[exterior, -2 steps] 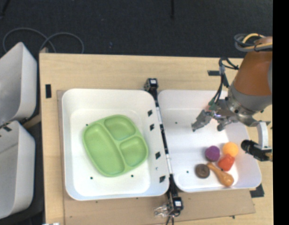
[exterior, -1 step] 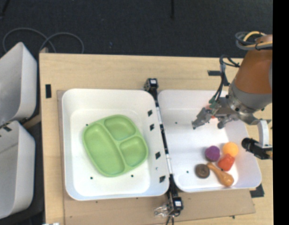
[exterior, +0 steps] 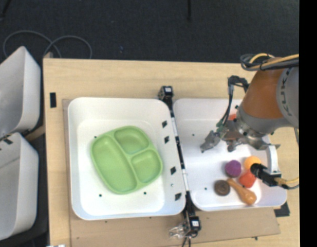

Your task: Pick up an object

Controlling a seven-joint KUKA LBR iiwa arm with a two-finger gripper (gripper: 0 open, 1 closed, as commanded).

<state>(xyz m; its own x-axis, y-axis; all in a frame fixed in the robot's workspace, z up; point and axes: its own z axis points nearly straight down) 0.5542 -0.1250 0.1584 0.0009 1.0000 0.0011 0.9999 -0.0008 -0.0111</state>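
The gripper (exterior: 216, 140) is seen open and empty, above-left of the purple ball (exterior: 232, 167). The ball is judged light, smooth and prone to rolling; its widest middle should be grasped.

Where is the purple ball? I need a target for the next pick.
The purple ball lies in the right bin, near its front-right corner, beside the orange pieces.

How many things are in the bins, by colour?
Green: 1, the divided tray
Purple: 1, a ball
Brown: 1, a round piece
Orange or red: 3, partly hidden pieces
Total: 6
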